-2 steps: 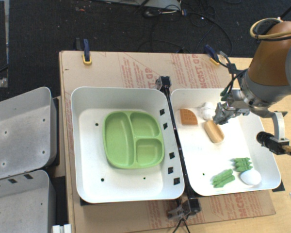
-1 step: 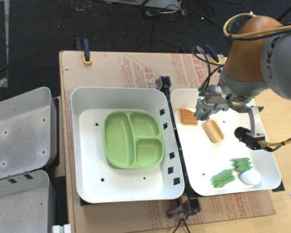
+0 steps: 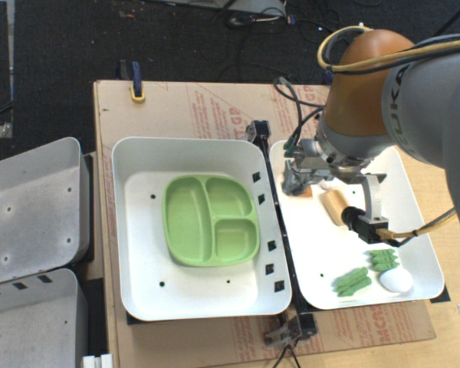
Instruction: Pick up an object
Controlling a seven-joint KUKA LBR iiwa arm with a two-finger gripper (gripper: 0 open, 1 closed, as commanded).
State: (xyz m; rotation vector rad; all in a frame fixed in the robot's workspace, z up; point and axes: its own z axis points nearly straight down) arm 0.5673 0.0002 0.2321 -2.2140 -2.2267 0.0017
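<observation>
1. Bench (image 3: 215,102): a brown board top is seen from above at a slant, bearing two shallow white bins set side by side.
2. Left bin (image 3: 130,228): a green divided plate (image 3: 211,220) with three compartments is held lying flat near its middle.
3. Right bin (image 3: 326,271): several small objects are held, and the arm is seen above its upper part.
4. Arm (image 3: 414,90): a grey body with an orange band (image 3: 368,79) above the wrist is seen reaching in from the right edge, with cables looped over it.
5. Claw (image 3: 297,176): it is located low over the upper left corner of the right bin, close to the divider between the bins. Whether it is spread or pressed together cannot be told, and no object is seen gripped in it.
6. Tan cylinder (image 3: 334,205): it is found lying in the right bin, just beside the claw on its lower right.
7. Green pieces (image 3: 353,280): two are seen near the bin's lower edge, one beside the other.
8. White rounded object (image 3: 396,280): it is placed in the lower right corner, touching the nearer green piece.
</observation>
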